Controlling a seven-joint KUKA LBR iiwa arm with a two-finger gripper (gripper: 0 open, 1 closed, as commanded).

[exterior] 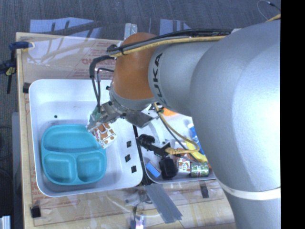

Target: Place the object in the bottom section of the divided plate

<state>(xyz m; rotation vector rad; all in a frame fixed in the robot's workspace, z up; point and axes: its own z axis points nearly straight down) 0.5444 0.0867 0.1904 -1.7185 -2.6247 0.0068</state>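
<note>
My big grey arm (228, 109) covers most of the right bin (157, 175), and the top and right edges cut my arm off. My wrist hides my claw, so I cannot tell its grip. The small things (183, 163) in that bin are too jumbled to name.

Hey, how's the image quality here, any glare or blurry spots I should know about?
Camera view: streaky glare on the clear sheet behind the left bin; the arm looms large and soft, hiding much of the right bin; the patterned object at the blue divided plate looks slightly smeared; bin interior evenly lit.
</note>
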